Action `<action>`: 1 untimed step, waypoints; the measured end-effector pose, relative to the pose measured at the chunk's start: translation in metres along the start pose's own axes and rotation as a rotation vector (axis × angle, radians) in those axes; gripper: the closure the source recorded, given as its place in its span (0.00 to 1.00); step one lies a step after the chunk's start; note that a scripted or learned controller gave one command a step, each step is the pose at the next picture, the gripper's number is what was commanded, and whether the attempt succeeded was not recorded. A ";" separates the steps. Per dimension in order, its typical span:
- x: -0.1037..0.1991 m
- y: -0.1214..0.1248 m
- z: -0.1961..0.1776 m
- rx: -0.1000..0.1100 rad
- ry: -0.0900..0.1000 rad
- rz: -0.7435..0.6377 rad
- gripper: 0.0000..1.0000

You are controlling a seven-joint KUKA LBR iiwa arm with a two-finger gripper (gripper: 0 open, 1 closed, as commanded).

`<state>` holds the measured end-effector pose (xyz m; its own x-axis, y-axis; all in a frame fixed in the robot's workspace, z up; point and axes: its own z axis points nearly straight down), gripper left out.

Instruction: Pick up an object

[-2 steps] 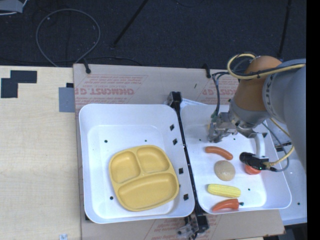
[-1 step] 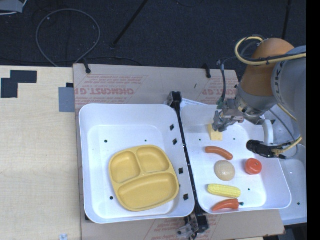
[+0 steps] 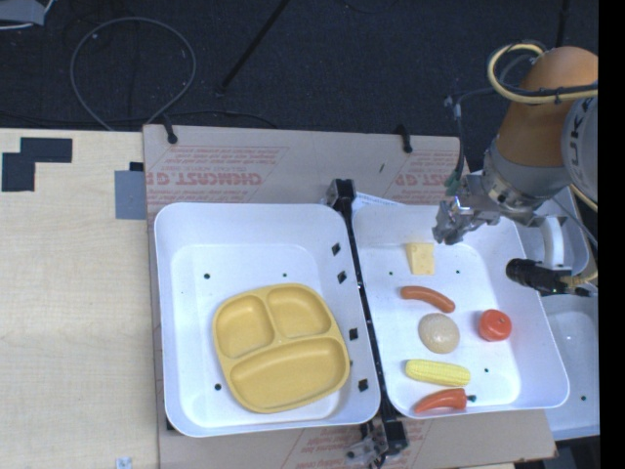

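The right bin (image 3: 547, 384) holds several toy foods: a yellow cheese wedge (image 3: 421, 258), an orange sausage (image 3: 427, 298), a beige round piece (image 3: 439, 333), a red tomato (image 3: 495, 324), a yellow corn cob (image 3: 437, 371) and a red chili pepper (image 3: 441, 400). My gripper (image 3: 451, 225) hangs over the bin's back edge, just up and right of the cheese wedge. Nothing shows between its tips.
In the left bin (image 3: 186, 252) lies a yellow divided plate (image 3: 280, 346). A black divider (image 3: 354, 291) separates the two bins. The arm comes in from the upper right, above the right bin's far corner.
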<state>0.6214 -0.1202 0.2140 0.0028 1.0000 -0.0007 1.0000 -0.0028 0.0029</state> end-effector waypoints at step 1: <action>-0.001 0.001 -0.045 0.000 0.000 -0.003 1.00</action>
<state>0.6219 -0.1215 0.2594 -0.0005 1.0000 -0.0005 1.0000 0.0005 0.0025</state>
